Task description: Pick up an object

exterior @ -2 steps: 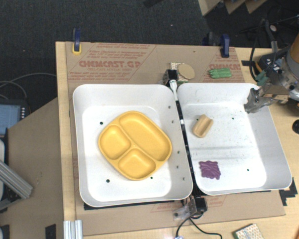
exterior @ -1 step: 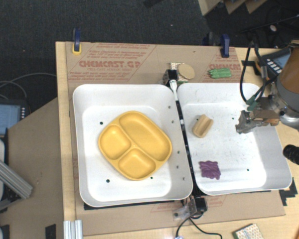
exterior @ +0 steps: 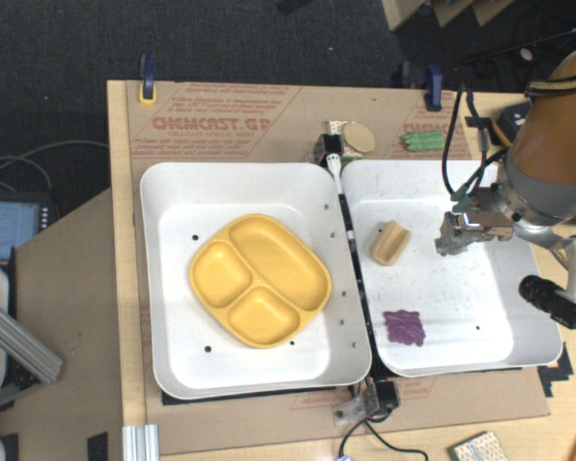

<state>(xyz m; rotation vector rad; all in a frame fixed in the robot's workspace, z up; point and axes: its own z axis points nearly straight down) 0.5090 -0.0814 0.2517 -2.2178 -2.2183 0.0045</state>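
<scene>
- at the right of the frame you see the arm [exterior: 547, 152], grey with an orange band, reaching in over the right bin [exterior: 490, 349].
- its gripper [exterior: 455, 235] hangs over the upper middle of that bin; you cannot tell from this angle how it is set, and nothing shows clamped in it.
- just left of the gripper, apart from it, a tan block [exterior: 390, 243] lies on the bin floor near the bin's left wall.
- lower in the same bin, toward the bottom middle, you see a purple scrap [exterior: 404, 327], well apart from the gripper.
- the left bin [exterior: 168, 286] holds a yellow divided plate [exterior: 259, 279], lying flat and slanted, with three compartments.
- above the bins, on the cardboard bench top [exterior: 221, 123], a small green thing [exterior: 423, 142] sits near the upper right, and a round tan disc [exterior: 358, 139] sits just beside the seam between the bins.
- blue clamps [exterior: 148, 77] grip the board's top edge.
</scene>
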